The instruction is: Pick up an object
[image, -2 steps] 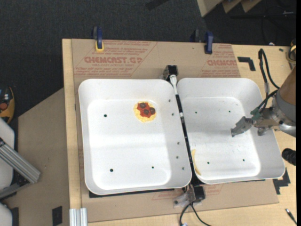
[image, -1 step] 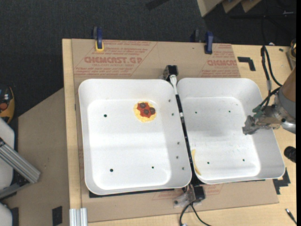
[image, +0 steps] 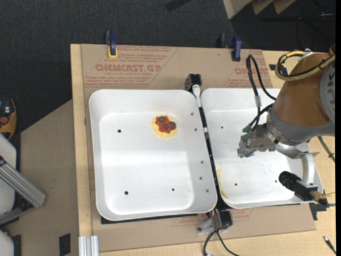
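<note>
From my remote seat I see the gripper (image: 246, 147) low over the right bin (image: 234, 193), roughly at that bin's centre, with the arm (image: 301, 103) coming in from three o'clock. I cannot tell how it stands or whether it touches the bin floor, and nothing shows in its grasp. The one object, a small yellow disc with red and dark spots (image: 165, 126), lies in the left bin (image: 138, 196) toward twelve o'clock, well apart from the gripper.

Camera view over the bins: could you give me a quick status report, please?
Gripper low over the right bin. Pizza toy lying in the left bin, untouched. Divider rims between them.
</note>
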`<action>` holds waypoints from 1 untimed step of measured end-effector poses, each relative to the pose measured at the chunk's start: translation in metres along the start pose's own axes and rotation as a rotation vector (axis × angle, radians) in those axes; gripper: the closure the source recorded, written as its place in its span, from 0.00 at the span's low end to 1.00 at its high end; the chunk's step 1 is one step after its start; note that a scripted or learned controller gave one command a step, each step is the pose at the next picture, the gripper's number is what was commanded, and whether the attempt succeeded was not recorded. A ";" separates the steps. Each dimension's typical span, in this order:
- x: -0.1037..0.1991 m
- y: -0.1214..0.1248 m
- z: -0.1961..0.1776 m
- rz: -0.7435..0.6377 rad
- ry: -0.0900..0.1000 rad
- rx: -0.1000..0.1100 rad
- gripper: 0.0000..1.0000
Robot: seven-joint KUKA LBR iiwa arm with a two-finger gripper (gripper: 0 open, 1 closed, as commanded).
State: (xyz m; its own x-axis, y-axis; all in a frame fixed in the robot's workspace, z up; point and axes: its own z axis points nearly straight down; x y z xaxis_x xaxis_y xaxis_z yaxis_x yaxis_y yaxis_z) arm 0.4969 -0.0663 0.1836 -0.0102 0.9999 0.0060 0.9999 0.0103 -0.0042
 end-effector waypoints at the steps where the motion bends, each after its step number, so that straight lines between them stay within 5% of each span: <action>1: -0.072 0.013 -0.130 0.015 -0.013 -0.021 1.00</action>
State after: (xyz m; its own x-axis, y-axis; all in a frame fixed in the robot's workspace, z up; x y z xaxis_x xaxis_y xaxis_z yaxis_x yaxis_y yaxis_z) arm 0.5112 -0.1388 0.3133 0.0048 1.0000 -0.0073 0.9998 -0.0047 0.0171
